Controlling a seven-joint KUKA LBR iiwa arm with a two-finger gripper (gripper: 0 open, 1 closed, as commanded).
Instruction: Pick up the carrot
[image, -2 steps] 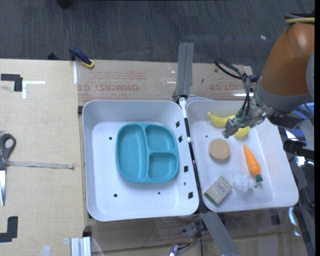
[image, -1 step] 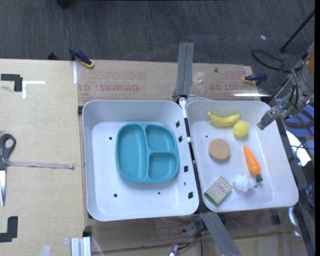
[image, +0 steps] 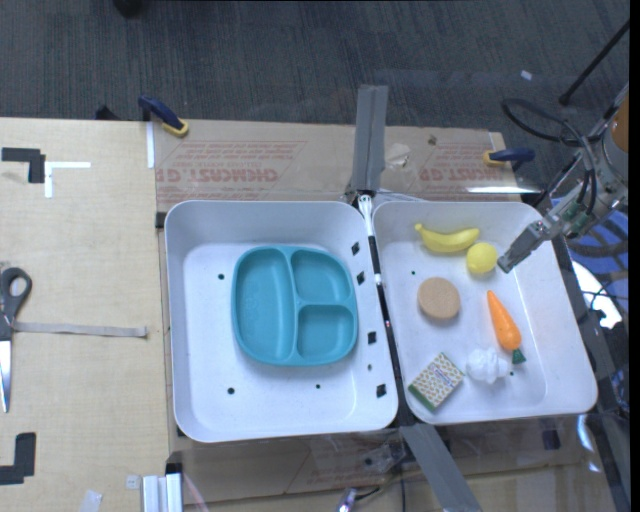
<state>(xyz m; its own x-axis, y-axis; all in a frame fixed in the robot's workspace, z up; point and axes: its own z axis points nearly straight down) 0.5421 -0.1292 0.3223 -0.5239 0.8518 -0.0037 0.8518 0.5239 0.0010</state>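
Carrot (image: 503, 320) lies in the right bin (image: 570, 375) just beside garlic (image: 488, 366), so the gripper (image: 506, 263), jaw state untellable, could nudge lemon (image: 481, 259) or grab garlic.

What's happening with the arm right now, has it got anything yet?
Nothing yet. The gripper hangs over the right bin, close beside the lemon and holding nothing. The carrot lies untouched on the bin floor just below it, between the round cookie and the bin's right wall. The left bin holds a blue divided plate.
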